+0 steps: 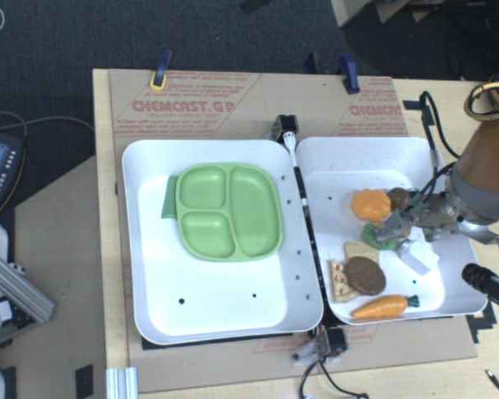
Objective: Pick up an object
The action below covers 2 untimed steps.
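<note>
**Ana:** Dark carpet surrounds a pale wooden counter point(233, 98) bearing two shallow white bins side by side. Where are the things to pick?

**Ben:** All in the right bin point(349, 152). Nearest its front wall lies a toy carrot point(385, 307), orange with a small green top. Its long axis runs almost left to right, the green end pointing right and slightly away from the front wall, the tapered tip pointing left.

**Ana:** And around it?

**Ben:** Just behind the carrot sits a round brown patty point(365, 274), resting partly on a tan cracker-like slab point(341, 279) with red marks. Further back is a rounded orange piece point(371, 204), like a bread roll or fruit. Between that and the patty there is a small green and grey object point(386, 236); I cannot tell what it is.

**Ana:** The arm?

**Ben:** The gripper point(399, 223) reaches in from the right, low over the right bin, near that green object and beside the orange piece. Whether its fingers are apart or together I cannot tell; dark parts and cables blur them.

**Ana:** The other bin?

**Ben:** The left bin point(150, 248) holds a light green tray point(230, 211) with three compartments, lying flat toward the bin's rear.
</note>
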Available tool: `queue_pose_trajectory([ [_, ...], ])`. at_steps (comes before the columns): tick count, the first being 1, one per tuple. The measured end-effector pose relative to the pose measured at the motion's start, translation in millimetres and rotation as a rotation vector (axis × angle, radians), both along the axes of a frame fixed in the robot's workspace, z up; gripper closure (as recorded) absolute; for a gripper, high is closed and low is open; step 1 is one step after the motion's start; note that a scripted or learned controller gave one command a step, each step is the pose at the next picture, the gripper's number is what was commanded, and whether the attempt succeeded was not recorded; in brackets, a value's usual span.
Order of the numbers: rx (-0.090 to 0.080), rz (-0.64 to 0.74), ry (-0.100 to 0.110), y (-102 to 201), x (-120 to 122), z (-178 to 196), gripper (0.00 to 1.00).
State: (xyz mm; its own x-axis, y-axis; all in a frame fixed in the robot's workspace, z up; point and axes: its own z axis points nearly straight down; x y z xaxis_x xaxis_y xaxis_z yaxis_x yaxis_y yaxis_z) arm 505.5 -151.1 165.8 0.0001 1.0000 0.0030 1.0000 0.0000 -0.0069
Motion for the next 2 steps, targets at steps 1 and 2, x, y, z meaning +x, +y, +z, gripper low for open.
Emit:
queue_pose_trajectory([
  [1, 0.0, -0.001, 0.0, -5.9, 1.6, -46.0, 0.0],
  [2, -0.01, -0.003, -0.021, -9.2, 5.7, -63.2, 0.0],
])
